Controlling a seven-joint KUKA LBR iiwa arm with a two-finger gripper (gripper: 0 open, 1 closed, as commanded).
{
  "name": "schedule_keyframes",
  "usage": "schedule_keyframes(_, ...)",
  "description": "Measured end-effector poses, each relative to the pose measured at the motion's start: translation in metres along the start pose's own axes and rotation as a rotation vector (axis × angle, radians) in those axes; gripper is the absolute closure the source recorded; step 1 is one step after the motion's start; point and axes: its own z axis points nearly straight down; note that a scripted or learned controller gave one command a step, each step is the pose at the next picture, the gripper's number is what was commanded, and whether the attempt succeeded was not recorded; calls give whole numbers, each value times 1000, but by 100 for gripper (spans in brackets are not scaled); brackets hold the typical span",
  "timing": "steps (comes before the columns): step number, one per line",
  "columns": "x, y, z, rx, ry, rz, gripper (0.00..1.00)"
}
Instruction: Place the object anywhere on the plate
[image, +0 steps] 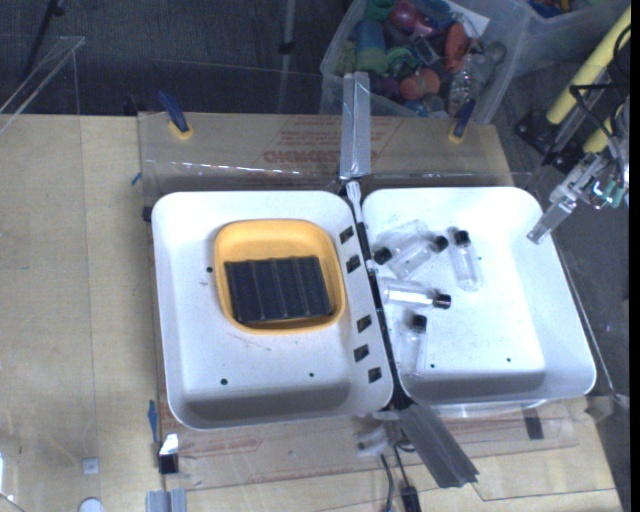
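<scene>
while its cap faces right, vial (418, 297) lies crosswise

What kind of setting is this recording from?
Most likely a robotics lab test bench: two white bins side by side on a wooden table, clear vials as pick items, and a crate of toys behind.

Wooden bench (70, 300), two white bins (190, 380)

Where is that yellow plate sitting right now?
The yellow plate sits in the left bin with a dark ridged block lying on it; the small clear vials are in the right bin.
</scene>
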Motion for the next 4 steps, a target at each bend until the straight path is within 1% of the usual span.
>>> schedule_keyframes(1, 7, -7, -49, -1, -1, -299, 0)
schedule_keyframes(2, 45, -42, -94, -1, 4, -514, 0)
schedule_keyframes(3, 43, -42, -106, -4, -6, -509, 100)
schedule_keyframes(4, 59, -55, -122, -1, -2, -798, 100)
